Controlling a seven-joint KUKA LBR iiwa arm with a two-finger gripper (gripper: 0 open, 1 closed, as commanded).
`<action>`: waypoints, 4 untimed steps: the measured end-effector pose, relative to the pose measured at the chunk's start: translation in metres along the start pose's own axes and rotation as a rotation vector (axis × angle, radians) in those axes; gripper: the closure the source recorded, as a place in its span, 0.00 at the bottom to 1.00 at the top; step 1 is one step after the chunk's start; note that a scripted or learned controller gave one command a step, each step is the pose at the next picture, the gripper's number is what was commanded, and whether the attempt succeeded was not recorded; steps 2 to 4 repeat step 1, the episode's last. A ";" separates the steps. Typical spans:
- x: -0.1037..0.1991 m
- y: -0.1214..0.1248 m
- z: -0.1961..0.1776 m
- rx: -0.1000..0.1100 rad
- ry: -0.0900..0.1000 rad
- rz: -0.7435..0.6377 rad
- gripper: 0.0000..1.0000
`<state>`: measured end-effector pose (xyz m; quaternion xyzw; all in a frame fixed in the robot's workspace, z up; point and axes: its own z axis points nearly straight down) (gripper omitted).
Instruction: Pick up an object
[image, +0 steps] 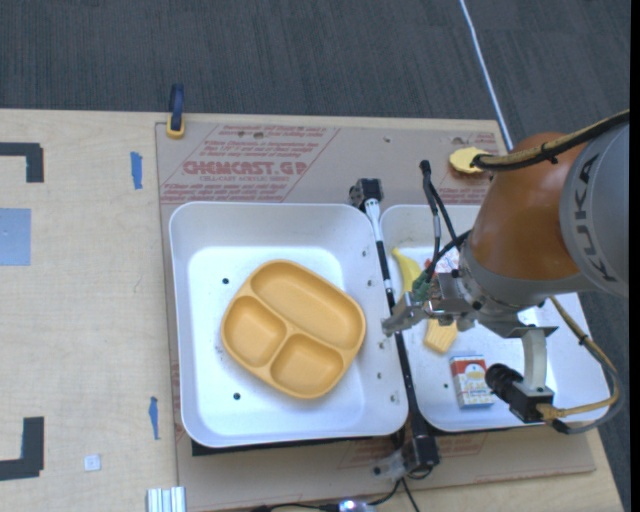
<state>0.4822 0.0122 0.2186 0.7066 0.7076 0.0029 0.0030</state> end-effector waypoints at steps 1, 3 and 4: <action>0.000 0.002 -0.010 -0.004 0.000 -0.001 1.00; 0.000 0.002 -0.010 -0.004 0.000 -0.001 1.00; 0.000 0.002 -0.010 -0.004 0.000 -0.001 1.00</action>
